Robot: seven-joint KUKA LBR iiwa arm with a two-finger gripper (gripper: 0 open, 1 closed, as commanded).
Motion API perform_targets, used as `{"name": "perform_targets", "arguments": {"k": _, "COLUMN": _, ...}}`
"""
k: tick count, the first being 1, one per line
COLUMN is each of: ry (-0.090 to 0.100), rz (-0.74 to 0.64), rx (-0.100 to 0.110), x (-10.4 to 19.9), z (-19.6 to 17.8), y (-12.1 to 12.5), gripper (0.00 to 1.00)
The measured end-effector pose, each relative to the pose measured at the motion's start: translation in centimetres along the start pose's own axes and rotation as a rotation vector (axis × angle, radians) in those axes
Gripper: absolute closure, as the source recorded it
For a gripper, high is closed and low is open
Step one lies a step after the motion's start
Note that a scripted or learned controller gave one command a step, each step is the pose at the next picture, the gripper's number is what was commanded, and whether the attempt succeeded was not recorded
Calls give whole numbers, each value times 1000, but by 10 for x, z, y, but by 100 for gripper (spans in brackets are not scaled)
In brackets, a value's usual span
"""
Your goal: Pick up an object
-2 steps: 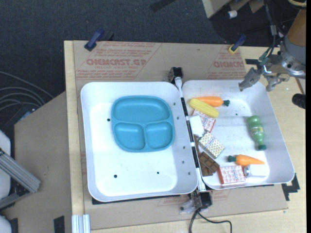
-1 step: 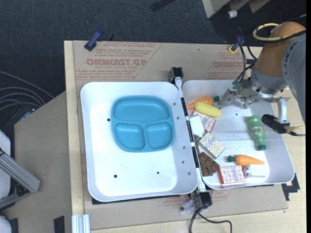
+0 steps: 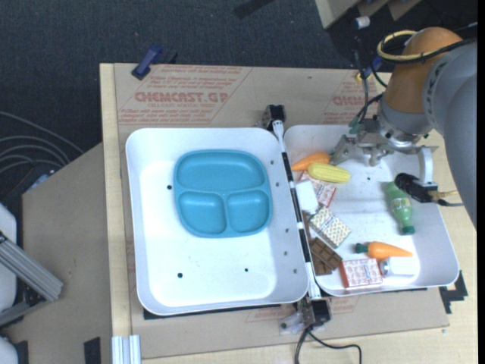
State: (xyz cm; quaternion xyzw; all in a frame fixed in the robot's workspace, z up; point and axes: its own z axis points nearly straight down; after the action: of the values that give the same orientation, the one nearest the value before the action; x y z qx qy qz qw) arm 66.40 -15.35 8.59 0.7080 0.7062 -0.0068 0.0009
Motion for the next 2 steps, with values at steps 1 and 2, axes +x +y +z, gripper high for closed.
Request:
{"name": "perform_targets", "arguments": {"k": 1, "ry": -11, "rz": 4, "rx": -1, "x": 17, "z": -3, "y": 0, "gripper": 0}}
{"name": "perform_targets", "arguments": {"k": 2, "ry": 11, "rz": -3, "rx": -7, "x": 53, "z": 0, "y": -6, "gripper": 0}}
